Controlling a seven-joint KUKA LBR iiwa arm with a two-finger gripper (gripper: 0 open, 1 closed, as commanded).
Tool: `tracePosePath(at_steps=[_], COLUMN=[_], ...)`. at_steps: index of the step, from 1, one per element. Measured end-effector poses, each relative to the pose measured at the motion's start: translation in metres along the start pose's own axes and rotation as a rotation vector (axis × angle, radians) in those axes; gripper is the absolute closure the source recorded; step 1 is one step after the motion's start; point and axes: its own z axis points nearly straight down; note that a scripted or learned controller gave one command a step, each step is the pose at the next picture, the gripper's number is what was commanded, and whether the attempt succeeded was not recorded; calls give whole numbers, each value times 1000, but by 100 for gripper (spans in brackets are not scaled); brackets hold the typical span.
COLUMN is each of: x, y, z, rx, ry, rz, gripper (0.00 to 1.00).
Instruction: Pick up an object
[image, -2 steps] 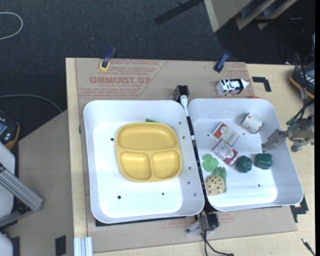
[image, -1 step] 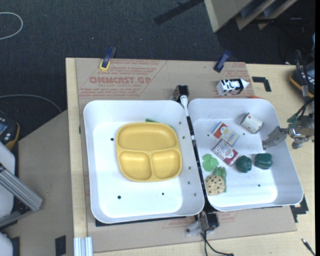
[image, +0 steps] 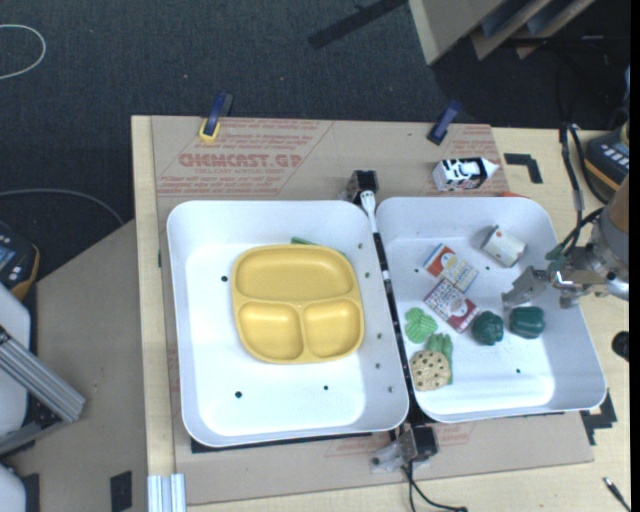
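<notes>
- In the right bin (image: 575, 385), close to its right wall, I see the gripper (image: 535, 285) reaching in from the right edge of my view, its grey fingers pointing left over the bin floor.
- I cannot tell from this angle how the claw stands; the tips blur into the white plastic, and nothing shows plainly between them.
- Just below the gripper lies a dark green rounded object (image: 526, 321), and beside it to the left a second dark green round piece (image: 487, 328); the two sit close together, and I cannot say whether they touch.
- Up and left of the gripper, a small white block (image: 503, 245) rests near the bin's top wall.
- Toward the bin's middle I see a red and white carton (image: 446, 265), with a second red and white packet (image: 450, 302) just below it.
- Along the bin's left side sits a light green leafy piece (image: 421, 325), and below it a tan pineapple-shaped toy with a green top (image: 431, 365).
- The left bin (image: 200, 400) holds a yellow divided plate (image: 297, 302), with a sliver of something green showing at its top rim.
- Behind the right bin, on the board, stands a small black and white object (image: 465, 173).
</notes>
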Motion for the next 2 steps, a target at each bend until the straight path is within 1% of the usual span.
tracePosePath(at_steps=[1,2], x=[-2,-10], y=[-5,-9], z=[44,96], rx=[1,-14], ry=[1,-10], rz=[1,3], gripper=[0,0])
